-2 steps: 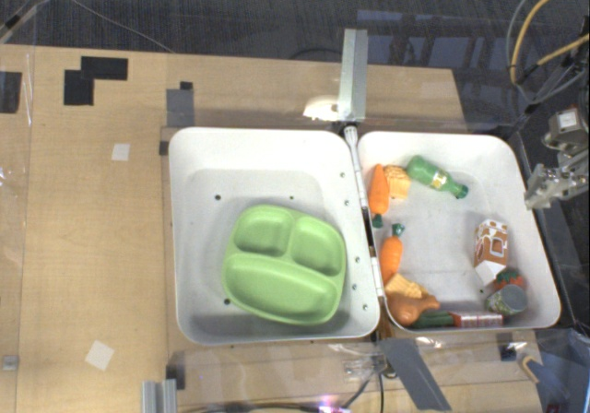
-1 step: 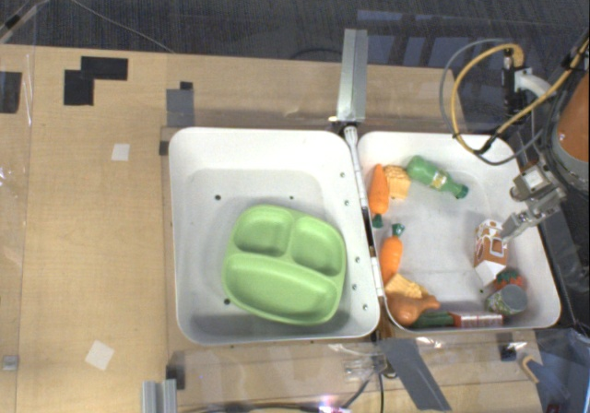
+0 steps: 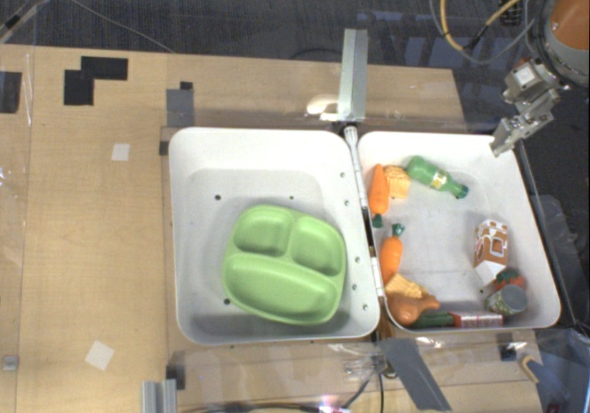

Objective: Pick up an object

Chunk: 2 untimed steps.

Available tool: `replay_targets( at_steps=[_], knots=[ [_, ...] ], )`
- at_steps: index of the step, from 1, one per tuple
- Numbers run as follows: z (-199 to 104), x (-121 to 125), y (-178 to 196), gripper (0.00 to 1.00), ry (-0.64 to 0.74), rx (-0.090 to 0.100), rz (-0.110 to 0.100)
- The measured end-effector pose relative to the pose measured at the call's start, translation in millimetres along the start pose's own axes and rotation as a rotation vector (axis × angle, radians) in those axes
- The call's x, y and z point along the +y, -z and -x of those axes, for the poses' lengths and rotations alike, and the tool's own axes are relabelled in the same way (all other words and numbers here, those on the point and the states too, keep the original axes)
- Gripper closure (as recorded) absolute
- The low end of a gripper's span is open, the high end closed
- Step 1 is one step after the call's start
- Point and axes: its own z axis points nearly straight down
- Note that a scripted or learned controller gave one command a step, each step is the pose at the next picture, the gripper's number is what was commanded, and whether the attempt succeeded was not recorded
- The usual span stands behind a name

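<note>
Leftward, green tray [image 3: 284,264] in one bin [image 3: 189,218]; toy food in the other [image 3: 535,227]; hand [image 3: 510,133] state unclear.

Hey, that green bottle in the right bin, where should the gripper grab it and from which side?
Probably across the middle of the green bottle, coming straight down from above. It lies flat on the right bin floor, slanted, its fat green body toward the corn and its neck pointing away. Close the fingers across its narrow width; the gripper sits at the bin's far right corner.

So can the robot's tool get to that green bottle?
Probably yes. The tool hangs at the right bin's top right corner, and the green plastic bottle lies near that end with bare white floor between them. A yellow toy sits close on its far side.
</note>
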Motion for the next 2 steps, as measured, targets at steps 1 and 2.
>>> replay_targets(
  at_steps=[1,2],
  knots=[
    [-19,43,-121,1.00,0.468,-0.011,0.014],
    [2,98,-114,1.00,0.814,-0.007,0.012]
  ],
)
